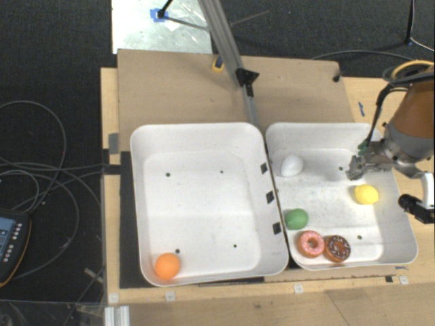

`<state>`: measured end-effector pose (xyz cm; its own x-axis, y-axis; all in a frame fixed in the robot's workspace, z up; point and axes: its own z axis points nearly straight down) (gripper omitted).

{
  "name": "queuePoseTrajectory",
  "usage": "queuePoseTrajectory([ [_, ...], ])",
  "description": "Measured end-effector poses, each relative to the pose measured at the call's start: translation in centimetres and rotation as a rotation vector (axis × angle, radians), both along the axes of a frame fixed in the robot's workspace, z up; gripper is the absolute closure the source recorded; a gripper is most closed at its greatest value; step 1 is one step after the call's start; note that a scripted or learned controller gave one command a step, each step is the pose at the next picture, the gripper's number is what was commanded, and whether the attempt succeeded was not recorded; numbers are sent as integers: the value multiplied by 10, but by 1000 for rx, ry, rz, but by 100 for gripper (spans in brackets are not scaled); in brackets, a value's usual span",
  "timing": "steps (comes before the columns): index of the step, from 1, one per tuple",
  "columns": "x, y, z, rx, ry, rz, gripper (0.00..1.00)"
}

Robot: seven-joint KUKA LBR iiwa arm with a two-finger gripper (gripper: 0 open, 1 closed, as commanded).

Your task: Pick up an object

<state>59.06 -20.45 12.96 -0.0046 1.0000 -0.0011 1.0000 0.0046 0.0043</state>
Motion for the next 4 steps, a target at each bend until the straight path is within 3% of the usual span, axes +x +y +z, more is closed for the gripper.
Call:
queuePoseTrajectory([
  [2, 2, 6, 128, -2, -4, 2, 100],
  [3, 4, 6, 147, -1, -1, 1, 100],
  [4, -1, 68, 147, 3, 3, 6, 100],
])
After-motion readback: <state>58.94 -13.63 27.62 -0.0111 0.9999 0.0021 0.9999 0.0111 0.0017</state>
